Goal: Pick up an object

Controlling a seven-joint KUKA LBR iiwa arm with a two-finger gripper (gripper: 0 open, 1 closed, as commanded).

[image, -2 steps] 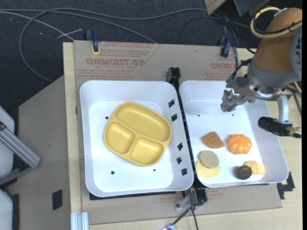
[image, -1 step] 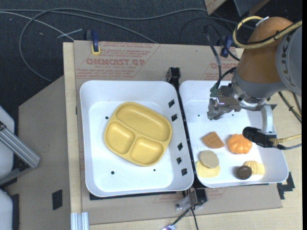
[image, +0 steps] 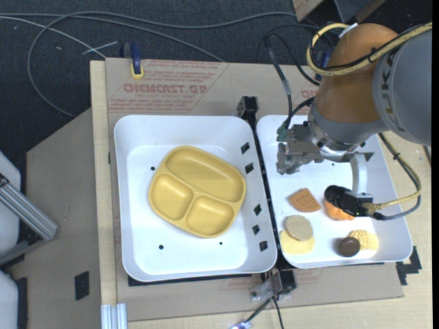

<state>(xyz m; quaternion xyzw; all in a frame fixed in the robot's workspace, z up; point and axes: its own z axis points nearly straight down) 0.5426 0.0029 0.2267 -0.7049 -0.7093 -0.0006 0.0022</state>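
Arm (image: 357, 81) is seen reaching over right bin (image: 401, 242); gripper (image: 291, 157) is poised at its left side, finger spread can't be told. Yellow divided plate (image: 197, 190) is seen in left bin (image: 130, 184). Tan cracker (image: 304, 200) lies just below gripper, w/ nothing seen held.

Set above the bench (image: 171, 81), looking down at a slant; far enough to take in both white bins: left bin (image: 130, 184) and right bin (image: 391, 204); arm (image: 357, 74) entering from the right; dark floor along the top.
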